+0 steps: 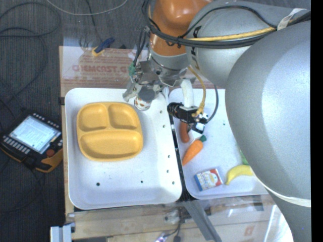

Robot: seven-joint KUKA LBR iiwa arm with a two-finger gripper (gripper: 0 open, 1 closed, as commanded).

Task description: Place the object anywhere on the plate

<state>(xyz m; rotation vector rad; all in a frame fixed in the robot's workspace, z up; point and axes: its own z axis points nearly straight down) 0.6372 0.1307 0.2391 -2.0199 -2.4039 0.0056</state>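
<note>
From above, the grey arm [252, 59] reaches in from the right and its orange band sits over the far edge of the two white bins. The pincer [143, 96] hangs at the far side of the left bin [121, 190], just beyond the far right corner of the yellow plate [109, 130]. Under it I can make out a small round, pale thing [142, 104] — it looks to be between the fingers, though from here I cannot tell for sure whether they are closed on it or how wide they stand.

The plate has three compartments and lies in the left half of that bin, apart from the walls. In the right bin [212, 193] lie a carrot [192, 150], a reddish sausage-like piece [184, 132] far of it, a small carton [208, 179] and a banana [239, 173] near the front.

If the round thing is the object, the step in hand is the carry. To do it well I'd say: shift a little left and nearer so it hangs over a compartment rather than the rim, come down low, then let go — a round piece dropped from height may roll off.
</note>
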